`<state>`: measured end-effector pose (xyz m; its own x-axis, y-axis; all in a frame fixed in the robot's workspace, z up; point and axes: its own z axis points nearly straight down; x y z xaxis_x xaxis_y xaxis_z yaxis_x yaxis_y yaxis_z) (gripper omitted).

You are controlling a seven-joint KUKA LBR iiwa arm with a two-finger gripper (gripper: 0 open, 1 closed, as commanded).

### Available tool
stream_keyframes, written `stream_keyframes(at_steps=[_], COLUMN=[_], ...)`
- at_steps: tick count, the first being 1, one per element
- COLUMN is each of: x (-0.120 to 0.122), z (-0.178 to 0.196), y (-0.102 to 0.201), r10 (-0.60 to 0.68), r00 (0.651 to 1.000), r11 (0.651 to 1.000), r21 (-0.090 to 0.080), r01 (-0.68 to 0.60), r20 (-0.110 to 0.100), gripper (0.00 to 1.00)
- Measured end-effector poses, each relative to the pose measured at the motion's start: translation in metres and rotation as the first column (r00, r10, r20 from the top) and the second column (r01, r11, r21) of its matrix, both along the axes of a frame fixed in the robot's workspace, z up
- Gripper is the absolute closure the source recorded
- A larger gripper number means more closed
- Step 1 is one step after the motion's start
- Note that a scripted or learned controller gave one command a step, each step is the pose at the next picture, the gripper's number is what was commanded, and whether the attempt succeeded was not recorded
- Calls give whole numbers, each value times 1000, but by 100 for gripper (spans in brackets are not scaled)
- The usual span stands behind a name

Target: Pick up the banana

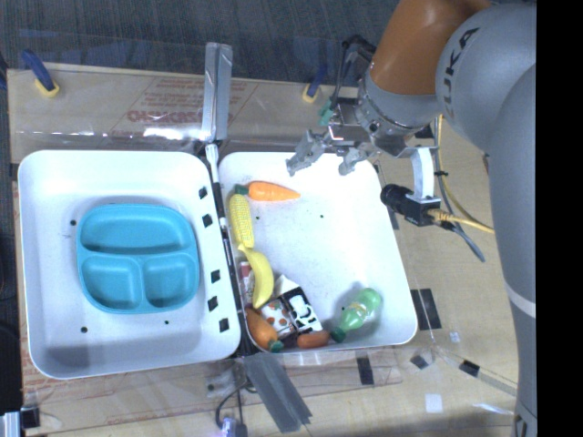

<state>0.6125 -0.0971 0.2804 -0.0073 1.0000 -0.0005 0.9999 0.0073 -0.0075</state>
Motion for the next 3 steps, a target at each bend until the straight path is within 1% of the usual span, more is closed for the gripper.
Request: stream_keyframes(at_steps=[1,2,3], x=[-48,-57,-136], z=[-92,-92,-91], y=[49,90,103], r10=[-164,1,48], r00=[986,1000,999], r11=[986,1000,999], r21=[-1,1,1], r01=[164,-1,-48], r20=[-1,-2,0], gripper=[0,0,0])
